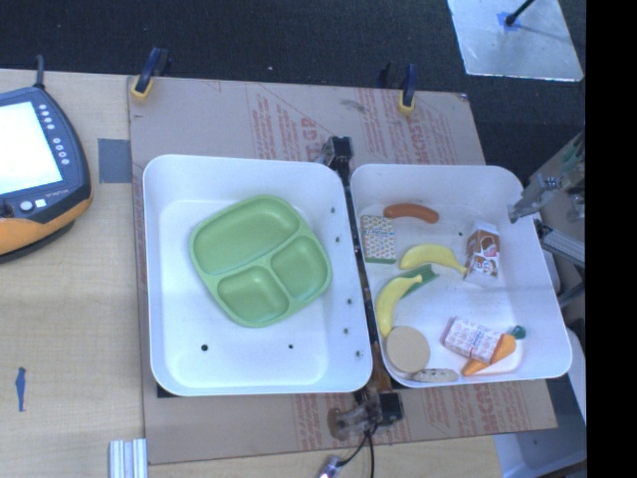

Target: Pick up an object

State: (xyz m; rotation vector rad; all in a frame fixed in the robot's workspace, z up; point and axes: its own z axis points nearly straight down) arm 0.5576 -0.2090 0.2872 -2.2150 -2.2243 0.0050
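Note:
The right bin [518, 182] holds several toy foods. A brown sausage [411, 211] lies at the back, with a grey checkered piece [378, 238] left of it. A yellow banana [432, 257] and a yellow-green banana [397, 299] lie in the middle. A small brown-and-white carton [484, 252] stands to the right. At the front sit a tan round disc [407, 349], a pink-and-white packet [472, 339], an orange carrot [494, 354] and an oval cookie [434, 374]. My gripper [545, 193] hangs at the view's right edge, just outside the bin's right rim and apart from every object.
The left bin [169, 327] carries a green divided plate [261, 259]. A tablet-like pendant [35, 172] lies at the far left of the bench. Clamps [407, 86] hold the cardboard sheet at the back edge.

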